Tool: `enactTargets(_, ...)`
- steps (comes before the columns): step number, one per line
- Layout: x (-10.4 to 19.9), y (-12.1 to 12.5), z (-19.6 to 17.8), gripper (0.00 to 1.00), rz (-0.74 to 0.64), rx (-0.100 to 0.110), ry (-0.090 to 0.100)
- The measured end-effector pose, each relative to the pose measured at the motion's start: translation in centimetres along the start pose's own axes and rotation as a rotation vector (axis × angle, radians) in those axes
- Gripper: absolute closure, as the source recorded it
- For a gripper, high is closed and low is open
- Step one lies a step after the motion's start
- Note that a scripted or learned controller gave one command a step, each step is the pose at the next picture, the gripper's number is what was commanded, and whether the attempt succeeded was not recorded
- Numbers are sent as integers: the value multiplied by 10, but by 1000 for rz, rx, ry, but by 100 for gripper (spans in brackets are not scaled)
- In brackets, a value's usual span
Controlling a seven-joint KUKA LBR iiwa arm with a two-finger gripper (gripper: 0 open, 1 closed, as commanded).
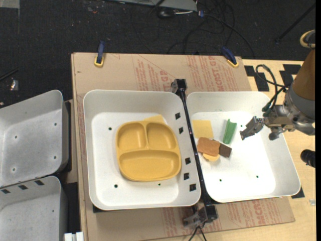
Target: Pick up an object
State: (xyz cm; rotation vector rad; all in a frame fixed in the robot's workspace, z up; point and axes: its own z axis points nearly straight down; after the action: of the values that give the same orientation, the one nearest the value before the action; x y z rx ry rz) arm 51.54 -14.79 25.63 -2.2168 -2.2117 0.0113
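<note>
While the gripper (251, 128) hung over the right bin (271, 182), jaws spread and holding nothing, the green block (229, 131) lay unpicked just beside it.

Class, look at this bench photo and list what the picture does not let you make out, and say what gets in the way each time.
1. Gripper: too small and dark in the camera view to tell how its jaws stand.
2. Arm: cut off by the right edge.
3. Yellow card: its lower corner is hidden under the brown block.
4. Paler sheet in the left bin: mostly hidden under the yellow tray.
</note>
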Motion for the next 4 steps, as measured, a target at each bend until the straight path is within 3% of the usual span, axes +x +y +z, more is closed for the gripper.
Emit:
enactTargets(1,1,2,-6,0,-3,-12,-2)
enactTargets(4,-4,10,140,0,-1,-9,-1)
